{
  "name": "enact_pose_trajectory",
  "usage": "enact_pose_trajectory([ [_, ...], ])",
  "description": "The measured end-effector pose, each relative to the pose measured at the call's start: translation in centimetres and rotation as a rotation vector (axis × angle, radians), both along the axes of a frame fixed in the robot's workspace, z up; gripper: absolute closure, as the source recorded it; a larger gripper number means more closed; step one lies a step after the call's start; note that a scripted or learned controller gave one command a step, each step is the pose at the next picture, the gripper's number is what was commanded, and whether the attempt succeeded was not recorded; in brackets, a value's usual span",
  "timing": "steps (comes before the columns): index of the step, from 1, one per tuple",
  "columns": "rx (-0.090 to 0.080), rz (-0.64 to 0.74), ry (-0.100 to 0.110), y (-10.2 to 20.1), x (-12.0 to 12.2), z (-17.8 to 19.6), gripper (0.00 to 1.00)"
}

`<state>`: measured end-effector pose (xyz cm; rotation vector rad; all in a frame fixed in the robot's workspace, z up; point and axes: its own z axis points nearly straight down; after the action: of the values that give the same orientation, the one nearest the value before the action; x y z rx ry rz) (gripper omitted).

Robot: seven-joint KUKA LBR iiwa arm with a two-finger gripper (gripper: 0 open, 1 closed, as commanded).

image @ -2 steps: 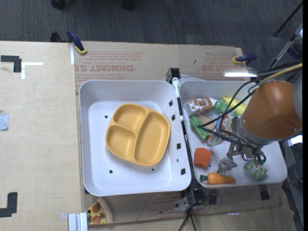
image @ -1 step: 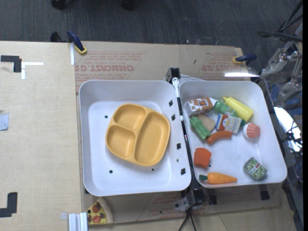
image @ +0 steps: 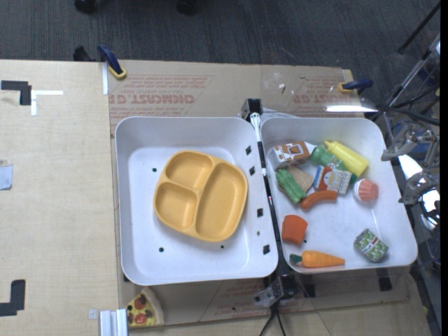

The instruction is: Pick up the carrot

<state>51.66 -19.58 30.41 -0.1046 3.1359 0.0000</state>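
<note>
The gripper (image: 418, 187) sits at the right bin's (image: 392, 240) right edge as blurred metal; whether it is open, or holds anything, I cannot tell. The carrot (image: 320, 260) lies by that bin's front edge. A yellow plate (image: 201, 195) fills the left bin (image: 133, 187). Cardboard (image: 161, 93) covers the wooden bench (image: 52, 187); beyond is dark carpet (image: 245, 19).

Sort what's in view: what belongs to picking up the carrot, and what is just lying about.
For the job:
carrot, at the right bin's front edge

Lying about:
yellow plate in the left bin
mustard bottle
orange cup
green packet
sausage
pizza slice outside the bins
</note>
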Motion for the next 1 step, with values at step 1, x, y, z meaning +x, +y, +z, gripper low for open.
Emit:
enact_pose_trajectory([
  [1, 0.0, 0.128, 0.0, 2.56, -1.95, -10.89, 0.0],
])
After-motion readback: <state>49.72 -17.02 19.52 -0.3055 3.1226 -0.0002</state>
